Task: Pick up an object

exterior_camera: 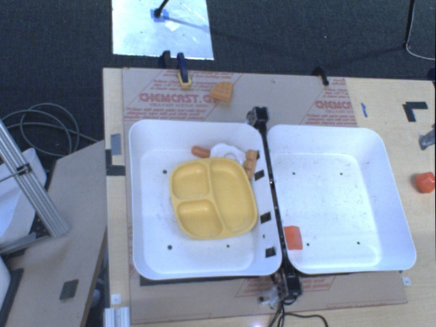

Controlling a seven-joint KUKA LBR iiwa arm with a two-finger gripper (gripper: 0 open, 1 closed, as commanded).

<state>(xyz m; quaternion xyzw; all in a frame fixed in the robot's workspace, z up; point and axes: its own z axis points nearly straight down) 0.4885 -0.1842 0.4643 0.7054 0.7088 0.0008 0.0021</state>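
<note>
Camera view: red "CHEMCAST" print on board (178, 98) behind left bin (146, 182); hand's state can't be told.

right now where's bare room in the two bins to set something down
The right bin is mostly bare floor; only an orange block sits at its near-left corner. The left bin is crowded: the yellow divided tray fills its middle, with small food pieces behind it. Bare strips remain along its left and near walls.

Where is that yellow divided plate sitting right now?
The yellow divided plate lies in the left bin, near its middle, just below a small sausage.
</note>
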